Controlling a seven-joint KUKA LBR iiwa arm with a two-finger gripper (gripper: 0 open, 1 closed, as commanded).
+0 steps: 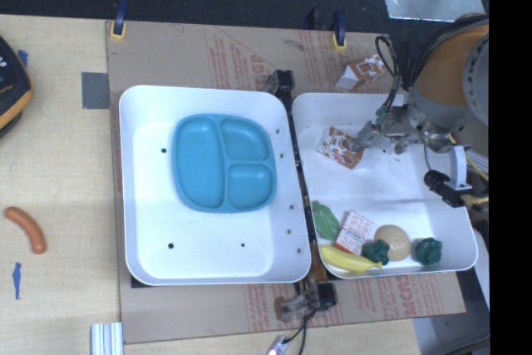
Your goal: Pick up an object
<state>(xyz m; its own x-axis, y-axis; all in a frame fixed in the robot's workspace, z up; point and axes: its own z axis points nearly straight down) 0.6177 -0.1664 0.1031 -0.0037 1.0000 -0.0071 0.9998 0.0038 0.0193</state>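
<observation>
My gripper (381,140) hangs low over the back of the right bin (391,187), with the grey arm and its orange band (453,54) behind it. Its two fingers look spread apart, so it is open, and nothing sits between them. Its left finger (364,136) reaches the right edge of a red and white snack packet (337,147) lying flat on the bin floor. Along the bin's front lie a yellow banana (345,260), a beige ball (393,241), two dark green pieces (428,250), a light green piece (326,222) and a small red and white packet (356,230).
The left bin (150,245) holds a blue divided plate (224,162). Another snack packet (359,72) lies on the cardboard behind the right bin. A sausage (27,229) lies on the bench at far left, and a yellow and black device (8,87) sits at the left edge.
</observation>
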